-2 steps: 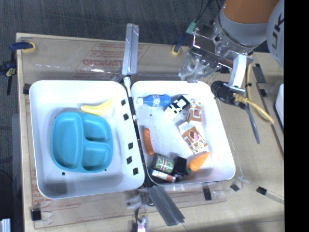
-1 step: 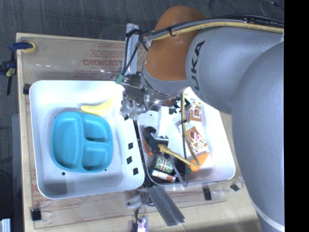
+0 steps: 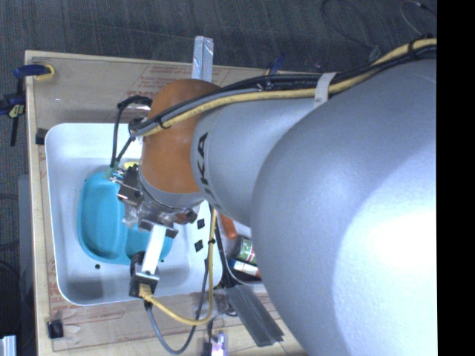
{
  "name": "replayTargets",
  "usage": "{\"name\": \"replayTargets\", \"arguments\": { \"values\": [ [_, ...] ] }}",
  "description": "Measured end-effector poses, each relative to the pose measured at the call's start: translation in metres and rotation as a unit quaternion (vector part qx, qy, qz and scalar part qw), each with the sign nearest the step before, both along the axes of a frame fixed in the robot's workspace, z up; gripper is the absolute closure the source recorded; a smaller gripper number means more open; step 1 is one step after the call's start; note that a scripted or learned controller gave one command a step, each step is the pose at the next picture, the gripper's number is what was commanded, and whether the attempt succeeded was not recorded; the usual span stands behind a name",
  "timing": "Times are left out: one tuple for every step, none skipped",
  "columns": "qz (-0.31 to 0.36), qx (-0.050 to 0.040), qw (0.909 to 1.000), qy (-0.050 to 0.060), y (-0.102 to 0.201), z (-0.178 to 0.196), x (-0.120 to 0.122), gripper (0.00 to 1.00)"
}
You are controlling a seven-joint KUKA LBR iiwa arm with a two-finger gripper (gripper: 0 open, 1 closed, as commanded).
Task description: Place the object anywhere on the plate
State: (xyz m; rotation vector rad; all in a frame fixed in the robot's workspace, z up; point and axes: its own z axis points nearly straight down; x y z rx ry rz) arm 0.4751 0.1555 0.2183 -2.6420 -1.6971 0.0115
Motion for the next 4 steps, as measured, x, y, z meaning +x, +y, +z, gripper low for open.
{"name": "replayTargets", "arguments": {
  "values": [
    [0.059,0.0006,0.9983,-0.001,0.062,-0.018,0.0,1.0],
    [0.058,0.0005,0.9983,-0.002,0.062,-0.018,0.001,0.0],
    [-0.068,0.0004,0.9977,-0.001,0.063,0.078,0.035,0.0],
    [-0.194,-0.0011,0.9809,-0.002,0.062,0.117,0.043,0.0]
  ]
}}
